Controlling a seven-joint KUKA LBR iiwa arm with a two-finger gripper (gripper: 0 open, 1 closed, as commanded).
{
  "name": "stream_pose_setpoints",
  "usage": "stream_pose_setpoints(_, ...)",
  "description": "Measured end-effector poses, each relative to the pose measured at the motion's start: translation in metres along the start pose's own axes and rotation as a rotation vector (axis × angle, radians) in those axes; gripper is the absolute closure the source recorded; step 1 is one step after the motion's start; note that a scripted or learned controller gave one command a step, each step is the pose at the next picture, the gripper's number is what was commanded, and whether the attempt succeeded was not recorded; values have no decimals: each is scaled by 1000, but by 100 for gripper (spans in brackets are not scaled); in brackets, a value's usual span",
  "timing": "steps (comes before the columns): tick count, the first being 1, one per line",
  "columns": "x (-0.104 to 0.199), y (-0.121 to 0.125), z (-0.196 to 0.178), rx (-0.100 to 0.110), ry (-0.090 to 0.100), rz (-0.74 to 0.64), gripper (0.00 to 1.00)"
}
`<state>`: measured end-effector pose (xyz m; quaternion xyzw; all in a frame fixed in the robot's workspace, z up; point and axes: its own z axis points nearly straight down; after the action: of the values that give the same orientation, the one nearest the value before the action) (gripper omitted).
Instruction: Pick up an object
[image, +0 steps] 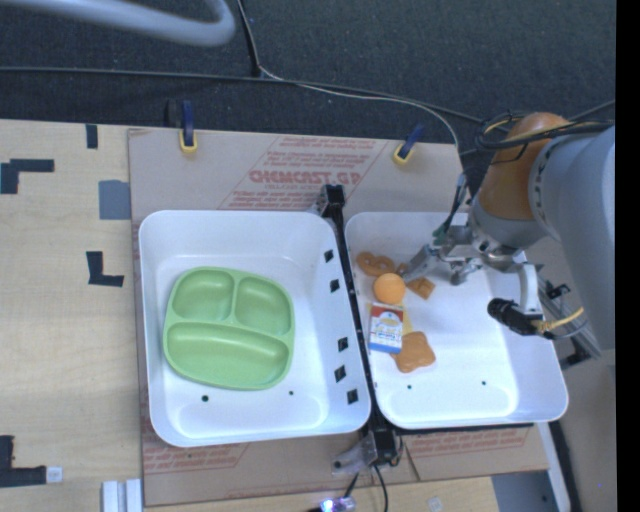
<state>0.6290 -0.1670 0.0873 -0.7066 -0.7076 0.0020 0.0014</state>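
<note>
Two shallow white bins side by side on the desk (60, 300), on a brown cardboard sheet (290, 175).

In the left bin (160, 235): a green plate (229, 328) with three compartments, flat on the bottom, toward the left side.

In the right bin (500, 400): a small group of things near the left wall. An orange ball (389, 288) in the middle of the group. Just above and left of the ball, a flat brown cookie-like piece (374, 264). Just right of the ball, a small brown block (421, 288). Below the ball, touching or almost touching, a small box (386, 328) with white, red and blue print. At the lower right corner of the box, a brown figure-shaped piece (414, 352), partly against the box.

Grey arm (570, 200) with orange band (520, 170) reaching in from the right, over the upper right part of the right bin. Claw (422, 266) low in the bin, pointed left toward the group, tip just above the small brown block and near the ball. Fingers of the claw too dark and small to separate: cannot tell whether apart or together. Nothing clearly visible between them.

Two clips with yellow tips on the upper edge of the cardboard, one at the left (186, 130), one at the right (407, 148). Black cable (300, 80) across the dark floor above.
</note>
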Motion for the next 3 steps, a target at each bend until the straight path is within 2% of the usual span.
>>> stream_pose_setpoints(1, 1, 2, -15, -5, 0, -2, 100)
stream_pose_setpoints(3, 10, 8, -140, -10, 0, -1, 100)
